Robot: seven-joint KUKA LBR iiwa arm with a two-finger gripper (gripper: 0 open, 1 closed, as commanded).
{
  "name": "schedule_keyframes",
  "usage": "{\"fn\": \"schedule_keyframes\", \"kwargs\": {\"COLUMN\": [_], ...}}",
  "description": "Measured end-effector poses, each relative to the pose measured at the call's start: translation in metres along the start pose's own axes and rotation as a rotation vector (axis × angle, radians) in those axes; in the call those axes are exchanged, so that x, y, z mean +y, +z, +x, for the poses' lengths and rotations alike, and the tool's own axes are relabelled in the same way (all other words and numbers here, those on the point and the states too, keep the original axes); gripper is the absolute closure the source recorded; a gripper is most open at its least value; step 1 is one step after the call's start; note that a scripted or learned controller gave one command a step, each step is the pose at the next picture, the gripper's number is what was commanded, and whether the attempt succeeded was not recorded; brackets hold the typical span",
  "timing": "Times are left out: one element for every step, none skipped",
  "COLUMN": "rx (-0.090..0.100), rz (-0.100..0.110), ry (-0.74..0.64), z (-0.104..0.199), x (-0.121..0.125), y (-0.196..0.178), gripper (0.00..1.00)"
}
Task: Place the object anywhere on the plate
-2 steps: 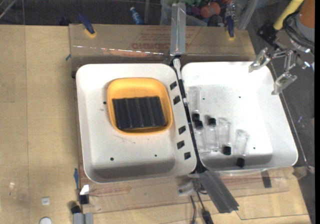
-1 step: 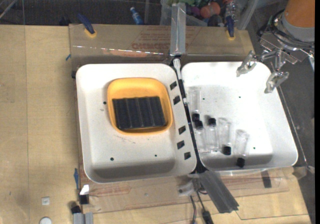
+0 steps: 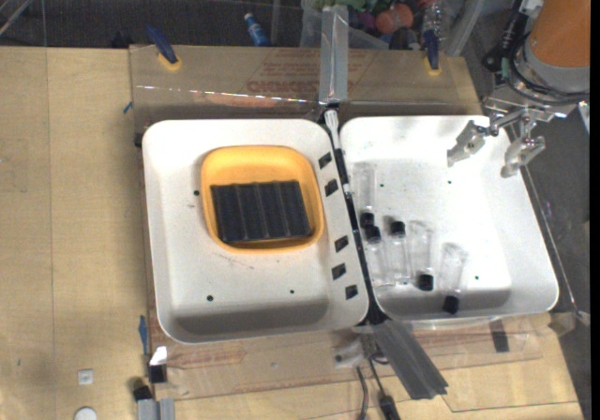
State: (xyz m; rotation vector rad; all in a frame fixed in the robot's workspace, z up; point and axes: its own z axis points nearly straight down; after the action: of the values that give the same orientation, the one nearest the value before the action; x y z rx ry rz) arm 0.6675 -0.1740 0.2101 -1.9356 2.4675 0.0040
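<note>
Several small clear vials with black caps [image 3: 397, 242] lay scattered in the right bin [image 3: 525, 249], mostly toward its left side near the divider, some upright and some tipped; one black cap sat near the bin's front edge. None of them touched the tool. The yellow plate [image 3: 261, 161] sat in the left bin [image 3: 173, 221], well apart from the vials, and carried a black ridged rectangular block [image 3: 260, 212]. The tool [image 3: 489, 148] hung over the right bin's far right corner, its two pale fingers [image 3: 462, 142] spread apart with nothing between them. Both bins rested on the tan worktop [image 3: 66, 221].
</note>
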Motion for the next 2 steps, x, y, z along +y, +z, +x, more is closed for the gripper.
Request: {"fn": "schedule_keyframes", "kwargs": {"rx": [0.0, 0.0], "rz": [0.003, -0.003], "ry": [-0.334, -0.611], "z": [0.042, 0.0], "x": [-0.01, 0.001], "y": [-0.01, -0.011], "gripper": [0.0, 0.0]}}
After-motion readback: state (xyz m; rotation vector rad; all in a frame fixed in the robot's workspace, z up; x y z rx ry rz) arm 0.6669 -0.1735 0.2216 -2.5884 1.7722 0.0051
